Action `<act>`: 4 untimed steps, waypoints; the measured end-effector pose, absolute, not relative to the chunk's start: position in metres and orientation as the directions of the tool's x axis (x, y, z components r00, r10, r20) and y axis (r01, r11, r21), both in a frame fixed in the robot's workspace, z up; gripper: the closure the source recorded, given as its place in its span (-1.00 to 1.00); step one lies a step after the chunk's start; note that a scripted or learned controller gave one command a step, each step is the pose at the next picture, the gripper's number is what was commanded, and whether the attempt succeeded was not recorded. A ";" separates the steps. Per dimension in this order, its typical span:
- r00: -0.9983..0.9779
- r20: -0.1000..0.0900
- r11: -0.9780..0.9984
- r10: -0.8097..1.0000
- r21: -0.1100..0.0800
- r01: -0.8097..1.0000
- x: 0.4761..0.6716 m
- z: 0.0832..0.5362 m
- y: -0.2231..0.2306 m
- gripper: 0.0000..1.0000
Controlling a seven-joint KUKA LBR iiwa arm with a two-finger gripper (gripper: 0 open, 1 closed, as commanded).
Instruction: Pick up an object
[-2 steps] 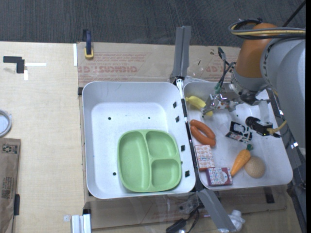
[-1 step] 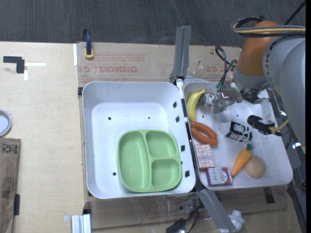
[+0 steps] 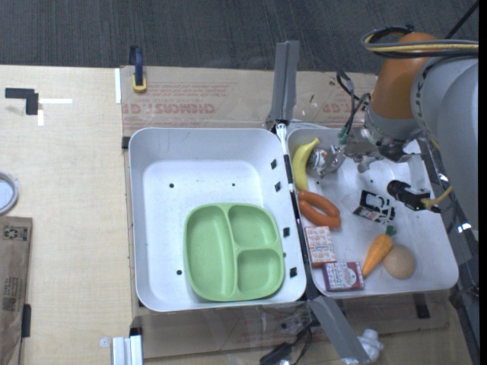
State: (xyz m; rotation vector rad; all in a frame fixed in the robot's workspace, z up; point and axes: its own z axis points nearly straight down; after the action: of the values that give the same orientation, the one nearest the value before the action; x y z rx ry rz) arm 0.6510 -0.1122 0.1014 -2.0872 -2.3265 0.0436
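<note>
Gripper [image 3: 329,160] low at right bin's [image 3: 434,280] eleven o'clock — beside banana [image 3: 301,160].
Grip state: cannot tell; banana lies along the bin's wall — awkward to approach; carrot [image 3: 376,254] lies freer.

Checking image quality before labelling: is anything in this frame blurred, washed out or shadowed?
Camera view: even, soft lighting; the right bin floor looks bright, near washed out; the end effector by the banana is small and slightly soft; the green plate is sharp, with faint shadows.

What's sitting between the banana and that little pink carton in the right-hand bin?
In the camera view, the orange sausage and a small red-and-white packet lie between the banana and the pink carton.
</note>
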 end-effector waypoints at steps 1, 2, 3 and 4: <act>-0.187 0.000 0.187 0.982 -0.001 0.982 0.557 0.091 -0.116 -1.00; -0.372 0.007 0.372 0.928 0.004 0.928 0.509 0.092 -0.216 -1.00; -0.450 0.000 0.450 0.893 0.000 0.893 0.478 0.092 -0.205 -1.00; -0.450 0.000 0.450 0.893 0.005 0.893 0.480 0.101 -0.204 1.00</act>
State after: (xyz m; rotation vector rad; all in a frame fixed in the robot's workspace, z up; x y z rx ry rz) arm 0.4799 -0.2039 0.1014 -1.6496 -2.6768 -0.0058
